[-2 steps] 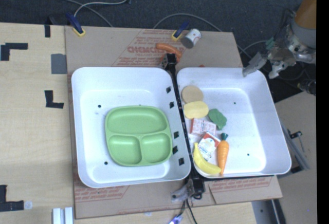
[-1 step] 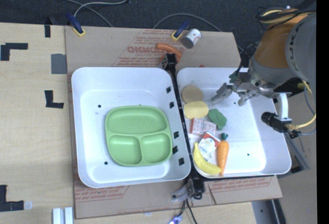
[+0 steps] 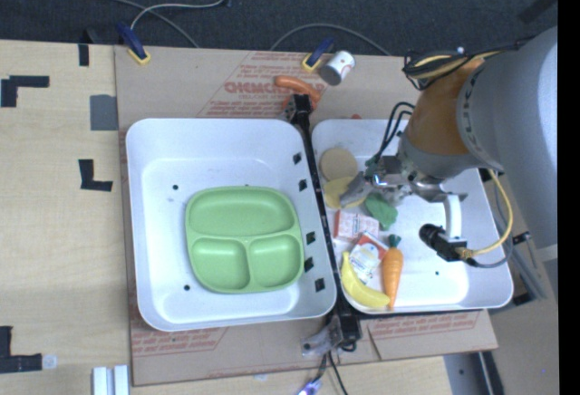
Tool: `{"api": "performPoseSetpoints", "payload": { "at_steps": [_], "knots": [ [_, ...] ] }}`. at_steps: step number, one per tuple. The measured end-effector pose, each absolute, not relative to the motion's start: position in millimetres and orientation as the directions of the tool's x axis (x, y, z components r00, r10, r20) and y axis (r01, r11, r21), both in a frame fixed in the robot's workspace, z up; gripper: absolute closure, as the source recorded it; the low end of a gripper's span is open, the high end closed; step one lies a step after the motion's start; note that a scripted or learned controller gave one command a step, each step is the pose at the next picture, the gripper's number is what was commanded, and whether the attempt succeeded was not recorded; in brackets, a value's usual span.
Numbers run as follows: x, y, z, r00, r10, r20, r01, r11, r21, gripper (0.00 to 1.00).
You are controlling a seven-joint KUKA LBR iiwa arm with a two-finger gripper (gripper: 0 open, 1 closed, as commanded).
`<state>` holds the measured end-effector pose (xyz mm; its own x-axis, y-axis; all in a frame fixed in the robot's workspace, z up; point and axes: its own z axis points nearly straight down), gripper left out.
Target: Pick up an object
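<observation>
My gripper [image 3: 374, 187] hangs low over the left half of the right bin [image 3: 471, 289], among the objects there. Right under it lie a dark green item [image 3: 386, 212] and a pale yellow piece [image 3: 333, 194]. A tan round disc [image 3: 337, 161] sits just behind them. Toward the front are a red-and-white packet [image 3: 352, 225], a second small packet [image 3: 365, 260], an orange carrot [image 3: 391, 269] and a yellow banana [image 3: 359, 290]. The gripper's body hides whatever is directly beneath it.
The left bin [image 3: 154, 158] holds a green divided plate [image 3: 245, 237]. The grey arm with its orange band [image 3: 444, 117] covers the right bin's back right part. A black cable fitting [image 3: 441, 241] hangs over the bin's right side. Clamps and a small roll [image 3: 337, 67] lie behind the bins.
</observation>
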<state>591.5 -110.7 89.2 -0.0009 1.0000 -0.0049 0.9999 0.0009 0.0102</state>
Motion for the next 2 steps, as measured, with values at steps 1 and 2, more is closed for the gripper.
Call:
{"api": "performPoseSetpoints", "payload": {
  "at_steps": [1, 2],
  "knots": [
    [618.0, -121, 87, -0.002, 1.000, -0.001, 1.000, 0.002, 0.003, 0.00],
    [581.2, -112, 87, -0.001, 1.000, -0.002, 1.000, 0.001, 0.004, 0.00]
  ]
}}
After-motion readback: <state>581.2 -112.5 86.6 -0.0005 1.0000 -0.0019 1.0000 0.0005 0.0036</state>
